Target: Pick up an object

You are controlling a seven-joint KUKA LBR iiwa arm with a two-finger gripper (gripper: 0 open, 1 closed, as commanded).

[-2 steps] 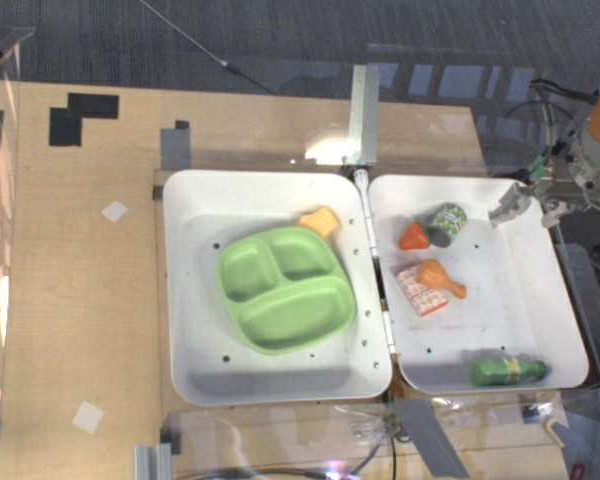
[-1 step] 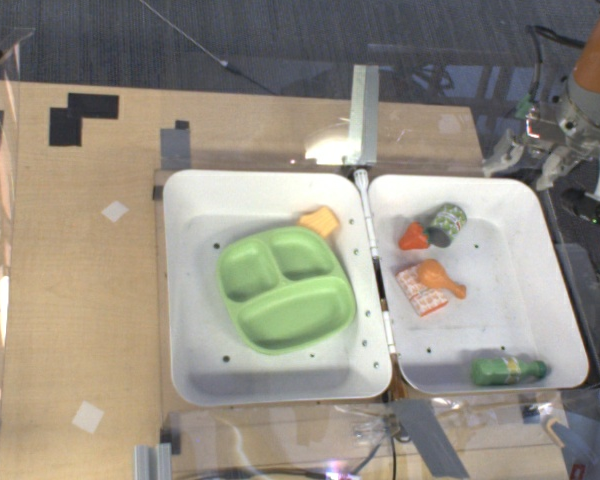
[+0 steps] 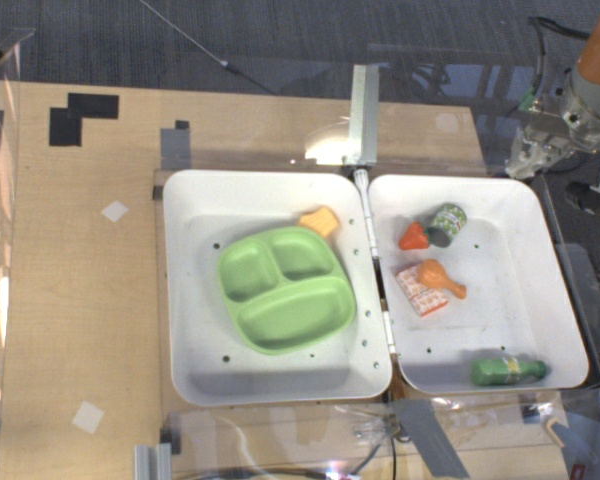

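Observation:
The right bin (image 3: 540, 268) holds a small red piece (image 3: 412, 236) touching a grey-green can (image 3: 446, 223). Below them an orange drumstick-shaped toy (image 3: 442, 278) rests against a red-and-white packet (image 3: 419, 292). A green bottle (image 3: 508, 370) lies on its side by the bin's front edge. In the left bin (image 3: 195, 268) a green divided plate (image 3: 286, 290) lies flat, with a yellow-orange piece (image 3: 320, 221) at its back right. My gripper (image 3: 529, 158) hangs above the back right corner of the right bin, apart from every object.
A metal post (image 3: 363, 118) stands behind the ridge where the two bins meet. Clear panels border the bench at the left and the front. Cables and dark floor lie beyond the back edge.

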